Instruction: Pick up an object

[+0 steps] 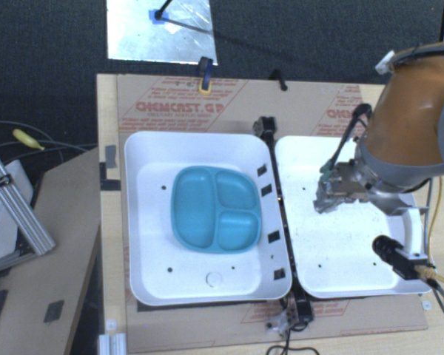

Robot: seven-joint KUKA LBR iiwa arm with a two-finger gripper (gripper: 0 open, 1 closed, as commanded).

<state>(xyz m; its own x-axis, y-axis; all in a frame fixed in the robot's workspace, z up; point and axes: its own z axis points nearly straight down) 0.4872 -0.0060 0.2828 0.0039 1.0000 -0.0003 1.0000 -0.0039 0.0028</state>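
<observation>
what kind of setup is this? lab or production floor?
Looks like a lab test bench: two white bins side by side on a board, a KUKA arm's gripper over the right one, a blue divided plate as test object.

A light blue divided plate [214, 208] lay flat, face up, near the middle of the left bin [144, 165]. It was rounded-square in outline with three compartments: one long section on the left, two smaller ones on the right.
</observation>
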